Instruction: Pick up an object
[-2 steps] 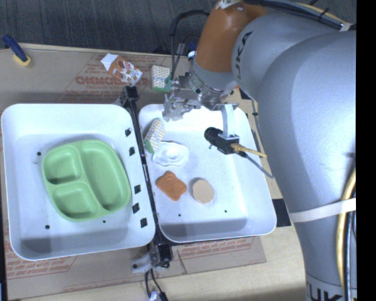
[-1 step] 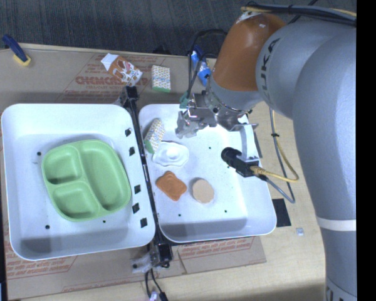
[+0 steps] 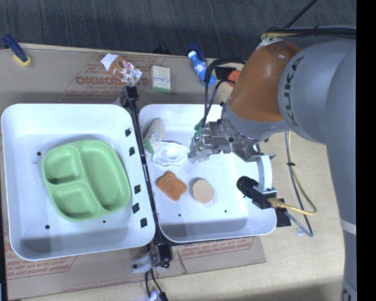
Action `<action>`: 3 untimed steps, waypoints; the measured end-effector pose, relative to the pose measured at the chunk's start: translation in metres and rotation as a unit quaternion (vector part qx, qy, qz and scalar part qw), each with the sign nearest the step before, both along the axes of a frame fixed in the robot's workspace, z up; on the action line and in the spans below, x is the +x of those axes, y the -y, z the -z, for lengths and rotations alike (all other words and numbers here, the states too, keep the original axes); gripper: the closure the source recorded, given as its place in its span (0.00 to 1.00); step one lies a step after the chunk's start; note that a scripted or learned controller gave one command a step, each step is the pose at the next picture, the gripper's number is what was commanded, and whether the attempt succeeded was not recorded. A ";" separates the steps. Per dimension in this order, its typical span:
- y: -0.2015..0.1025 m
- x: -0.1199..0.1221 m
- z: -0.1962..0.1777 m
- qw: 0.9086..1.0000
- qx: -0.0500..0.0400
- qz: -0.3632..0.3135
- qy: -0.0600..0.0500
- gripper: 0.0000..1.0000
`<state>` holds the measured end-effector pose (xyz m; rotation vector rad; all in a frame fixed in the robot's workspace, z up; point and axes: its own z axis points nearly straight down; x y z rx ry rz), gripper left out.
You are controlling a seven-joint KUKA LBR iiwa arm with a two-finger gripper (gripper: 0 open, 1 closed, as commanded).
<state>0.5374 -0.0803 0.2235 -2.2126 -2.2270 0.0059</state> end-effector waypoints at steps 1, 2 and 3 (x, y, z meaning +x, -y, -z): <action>-0.081 -0.039 0.002 1.000 0.000 -0.001 0.000 1.00; -0.081 -0.039 0.001 1.000 0.000 0.000 0.000 0.00; -0.006 -0.014 0.032 1.000 0.000 0.000 0.000 0.00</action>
